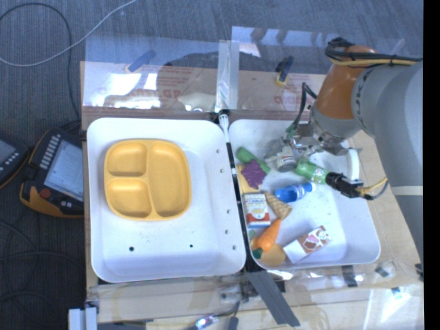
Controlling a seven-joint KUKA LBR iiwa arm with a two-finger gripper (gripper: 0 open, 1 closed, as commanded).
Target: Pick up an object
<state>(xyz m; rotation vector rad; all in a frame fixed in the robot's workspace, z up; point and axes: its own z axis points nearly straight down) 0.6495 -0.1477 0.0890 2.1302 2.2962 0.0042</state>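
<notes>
The grey arm with the orange band is reaching down into the right white bin (357,243), its gripper (297,150) hanging beside a green plastic bottle (311,171). A blue bottle (293,192), purple block (254,174), orange carrot (269,234) and small cartons are lying nearby. The left white bin (165,253) is holding a yellow divided plate (147,179).

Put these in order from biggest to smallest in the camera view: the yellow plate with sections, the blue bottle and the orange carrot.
1. Yellow plastic divided plate, by far.
2 and 3. Orange toy carrot and small blue bottle look alike.
</notes>
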